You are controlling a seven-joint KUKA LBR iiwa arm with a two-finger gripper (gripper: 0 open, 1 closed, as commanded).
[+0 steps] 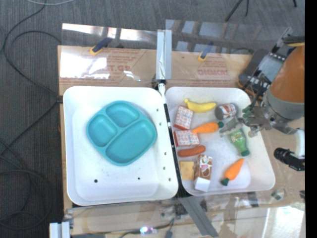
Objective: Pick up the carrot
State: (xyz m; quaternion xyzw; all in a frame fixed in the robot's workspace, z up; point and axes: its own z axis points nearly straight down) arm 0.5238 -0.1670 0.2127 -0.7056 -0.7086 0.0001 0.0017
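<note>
Two carrots lie in the right bin (pixel 257 182). One orange carrot (pixel 205 128) with a green top rests near the bin's middle, pointing left. The other carrot (pixel 233 170) lies tilted near the front right. My gripper (pixel 244 125) hangs over the right side of this bin, just right of the first carrot's green top and above a green bottle (pixel 239 143). It is open, with nothing between its fingers. The arm's orange band (pixel 292 78) is at the right edge.
The right bin also holds a banana (pixel 200 105), a small can (pixel 227 111), two red-and-white cartons (pixel 184 118), a sausage (pixel 191 151), a cracker (pixel 186 170) and a brown carton (pixel 203 170). A teal divided plate (pixel 122 132) sits in the left bin (pixel 79 182).
</note>
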